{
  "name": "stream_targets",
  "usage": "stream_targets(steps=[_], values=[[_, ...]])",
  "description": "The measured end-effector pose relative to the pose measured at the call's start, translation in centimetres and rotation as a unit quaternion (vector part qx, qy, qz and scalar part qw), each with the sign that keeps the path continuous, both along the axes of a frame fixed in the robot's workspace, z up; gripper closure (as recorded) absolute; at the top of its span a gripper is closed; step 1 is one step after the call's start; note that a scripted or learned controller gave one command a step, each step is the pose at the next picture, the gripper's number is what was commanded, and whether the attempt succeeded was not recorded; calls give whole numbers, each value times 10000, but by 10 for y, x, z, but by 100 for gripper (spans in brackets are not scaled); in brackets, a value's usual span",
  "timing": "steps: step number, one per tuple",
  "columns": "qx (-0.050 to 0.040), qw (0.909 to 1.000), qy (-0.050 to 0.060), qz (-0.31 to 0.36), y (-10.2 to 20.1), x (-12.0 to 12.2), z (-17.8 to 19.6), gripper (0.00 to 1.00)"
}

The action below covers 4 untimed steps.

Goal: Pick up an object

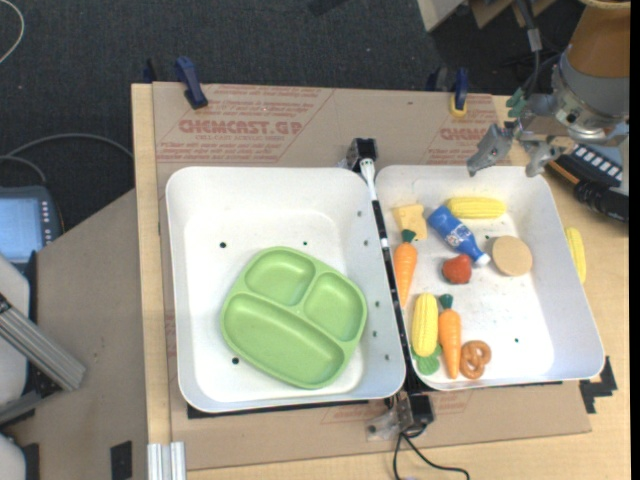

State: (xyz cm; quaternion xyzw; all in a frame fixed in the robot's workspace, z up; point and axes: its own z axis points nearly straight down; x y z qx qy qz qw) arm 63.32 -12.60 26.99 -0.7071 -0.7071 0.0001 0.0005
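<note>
Pretzel (474, 355) is lying untouched near right bin's (560, 363) front rim; gripper (511, 154) is hovering spread, pinching nothing, above that bin's far rim. Pick not yet begun.

A robotics lab, by every sign: a plywood bench (300, 118) stencilled with a supplier's name and held by blue clamps (190, 81) at twelve o'clock, two white bins (190, 298) fastened side by side, loose cables (40, 148) on dark carpet at nine o'clock, and aluminium framing (40, 353) at eight o'clock.
</note>
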Motion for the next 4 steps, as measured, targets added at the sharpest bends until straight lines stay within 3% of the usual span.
stream_targets(steps=[1, 2, 3, 4], values=[[7, 10000, 54, -9, -16, -10, -146, 0], [15, 10000, 41, -5, 20, -69, -188, 0], [-5, 10000, -18, -14, 17, -65, -175, 100], [-7, 9999, -110, 34, 62, -28, -6, 100]])
